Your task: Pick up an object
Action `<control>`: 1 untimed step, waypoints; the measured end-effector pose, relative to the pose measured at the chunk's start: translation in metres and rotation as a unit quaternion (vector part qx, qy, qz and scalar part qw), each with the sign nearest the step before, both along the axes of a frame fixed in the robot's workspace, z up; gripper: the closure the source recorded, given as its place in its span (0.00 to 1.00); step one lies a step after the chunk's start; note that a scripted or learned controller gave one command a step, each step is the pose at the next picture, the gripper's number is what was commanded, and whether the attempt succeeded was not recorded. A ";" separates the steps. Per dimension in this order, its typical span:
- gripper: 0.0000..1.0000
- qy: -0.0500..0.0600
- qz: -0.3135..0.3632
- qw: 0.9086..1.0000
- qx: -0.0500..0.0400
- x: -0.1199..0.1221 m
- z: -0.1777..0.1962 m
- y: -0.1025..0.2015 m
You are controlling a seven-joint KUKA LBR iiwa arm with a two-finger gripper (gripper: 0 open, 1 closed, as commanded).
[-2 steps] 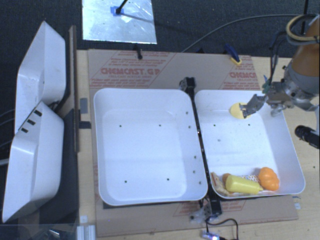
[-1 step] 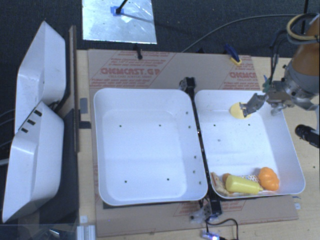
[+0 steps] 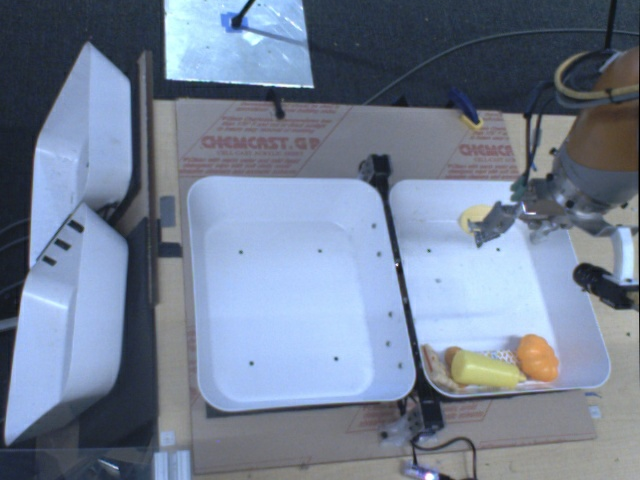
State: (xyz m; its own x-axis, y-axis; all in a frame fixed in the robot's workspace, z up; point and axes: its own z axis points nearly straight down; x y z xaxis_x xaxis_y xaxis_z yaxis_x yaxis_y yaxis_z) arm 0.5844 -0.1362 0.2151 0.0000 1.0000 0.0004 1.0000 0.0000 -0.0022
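pale yellow object [image 3: 473,216] at far side of right bin [image 3: 560,298], touching pincer [image 3: 492,228] tip; can't tell if gripped, or if pincer spread or pressed together. yellow cylinder [image 3: 485,369], orange ball [image 3: 537,357] and brown piece [image 3: 452,355] bunched at near wall. left bin [image 3: 290,298] beside, on worktop [image 3: 330,133].

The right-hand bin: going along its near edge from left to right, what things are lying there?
A small brown thing, then a yellow cylinder, then an orange ball, all bunched along the near wall of the right bin.
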 end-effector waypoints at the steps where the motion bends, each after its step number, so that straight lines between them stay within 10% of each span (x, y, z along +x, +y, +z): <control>1: 0.00 0.000 0.000 1.000 0.000 -0.007 -0.046 -0.005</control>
State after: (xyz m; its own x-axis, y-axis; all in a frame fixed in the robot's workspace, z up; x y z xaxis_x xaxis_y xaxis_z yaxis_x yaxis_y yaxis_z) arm 0.5774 -0.1409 0.1696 0.0003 1.0000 0.0004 1.0000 -0.0003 -0.0029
